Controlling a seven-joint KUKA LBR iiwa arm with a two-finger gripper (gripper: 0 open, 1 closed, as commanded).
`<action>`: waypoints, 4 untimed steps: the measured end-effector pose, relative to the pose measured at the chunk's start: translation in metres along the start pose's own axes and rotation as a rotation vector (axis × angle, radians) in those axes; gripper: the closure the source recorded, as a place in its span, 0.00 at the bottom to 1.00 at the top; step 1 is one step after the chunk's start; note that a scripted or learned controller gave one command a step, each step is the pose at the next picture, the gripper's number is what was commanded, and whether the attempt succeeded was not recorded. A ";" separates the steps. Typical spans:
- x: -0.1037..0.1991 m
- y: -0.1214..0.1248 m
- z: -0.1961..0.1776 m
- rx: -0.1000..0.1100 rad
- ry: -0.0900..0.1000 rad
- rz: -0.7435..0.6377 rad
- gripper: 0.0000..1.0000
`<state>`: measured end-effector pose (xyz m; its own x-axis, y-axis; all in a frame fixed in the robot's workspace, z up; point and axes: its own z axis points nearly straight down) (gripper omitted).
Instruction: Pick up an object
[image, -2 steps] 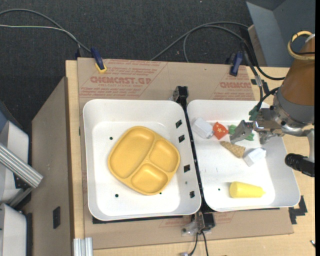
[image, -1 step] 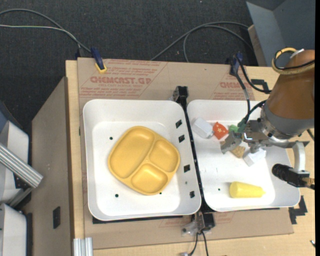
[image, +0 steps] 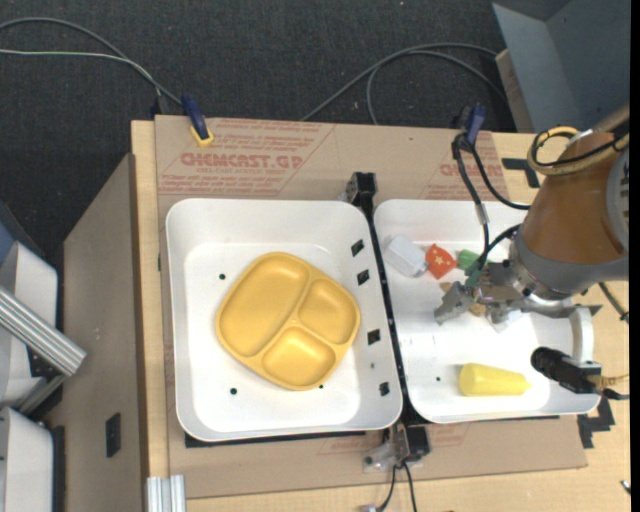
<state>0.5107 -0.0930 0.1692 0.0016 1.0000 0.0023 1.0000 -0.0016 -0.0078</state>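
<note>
The hand (image: 475, 303) is hanging low over the middle of the right bin (image: 425, 350), at the end of the arm (image: 570, 210), which is reaching in from the view's right. From this slant I cannot tell if the hand is spread or pressed together, or if it is pinching anything.

Just behind the hand, toward the far wall of this bin, a red piece (image: 440, 260) is lying, and a small green piece (image: 468, 262) is touching it on its right side. A pale piece (image: 405, 257) is lying just beside the red piece, on the side of the wall between the bins. In front of the hand, near the front rim of the same bin, a yellow cone (image: 492, 380) is lying on its side, apart from the hand.

In the left bin (image: 200, 250), well apart from the hand, a yellow plate (image: 288, 320) with three compartments is lying flat around the middle. Both bins are sitting side by side on the brown surface (image: 250, 150).
</note>
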 end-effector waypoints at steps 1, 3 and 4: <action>0.002 0.009 0.054 0.000 0.001 -0.001 0.00; 0.002 0.004 -0.020 -0.014 -0.003 -0.003 1.00; 0.002 0.005 -0.062 -0.013 -0.003 -0.003 1.00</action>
<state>0.5165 -0.0909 0.2316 -0.0018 1.0000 -0.0005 1.0000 0.0018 0.0057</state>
